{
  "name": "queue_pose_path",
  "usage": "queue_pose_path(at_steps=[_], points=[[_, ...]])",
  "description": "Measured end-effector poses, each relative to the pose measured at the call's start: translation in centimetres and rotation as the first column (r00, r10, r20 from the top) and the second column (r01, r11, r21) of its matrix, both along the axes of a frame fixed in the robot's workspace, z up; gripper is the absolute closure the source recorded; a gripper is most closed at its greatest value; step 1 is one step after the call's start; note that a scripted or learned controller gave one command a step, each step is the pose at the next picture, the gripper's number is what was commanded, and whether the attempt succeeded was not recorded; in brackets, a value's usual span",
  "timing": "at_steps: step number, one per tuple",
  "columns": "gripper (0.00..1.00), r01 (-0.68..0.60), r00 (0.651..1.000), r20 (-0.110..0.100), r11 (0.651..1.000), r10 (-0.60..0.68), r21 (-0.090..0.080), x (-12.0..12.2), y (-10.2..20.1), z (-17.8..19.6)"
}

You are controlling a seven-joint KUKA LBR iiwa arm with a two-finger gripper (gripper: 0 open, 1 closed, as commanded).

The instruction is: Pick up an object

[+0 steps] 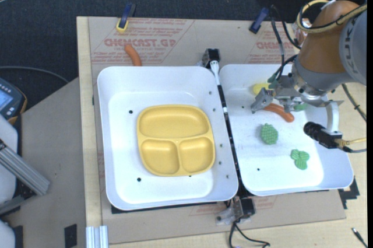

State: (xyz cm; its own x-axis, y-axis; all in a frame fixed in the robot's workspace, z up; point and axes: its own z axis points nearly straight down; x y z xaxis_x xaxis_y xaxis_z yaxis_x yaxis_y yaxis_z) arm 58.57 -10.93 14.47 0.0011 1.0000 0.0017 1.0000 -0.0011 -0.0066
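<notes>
My gripper (277,104) is low in the far part of the right bin (256,174), under the grey and orange wrist. It looks open, with one grey finger (260,103) splayed to the left. An orange sausage-shaped piece (283,114) lies on the bin floor right beneath it, apart from that finger. A small yellow piece (259,89) sits just left of the gripper. A round green piece (268,133) lies nearer the front, and a second green piece (301,159) is at the front right.
The left bin (116,182) holds a yellow divided plate (175,139). An orange sausage (133,55) lies on the bench behind the left bin. A black cable fitting (317,132) hangs off the arm over the right bin's right side.
</notes>
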Motion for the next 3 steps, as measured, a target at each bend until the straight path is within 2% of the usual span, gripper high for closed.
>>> queue_pose_path(at_steps=[1, 2, 3], points=[[0.00, 0.000, 1.000, 0.000, 1.000, 0.000, 0.000, -0.1, 0.1, -5.3], [1.00, 0.001, 1.000, 0.007, 1.000, -0.001, -0.002, 0.1, 0.0, -3.9], [1.00, -0.002, 1.000, 0.012, 1.000, 0.002, -0.003, -0.2, 0.3, 0.5]])
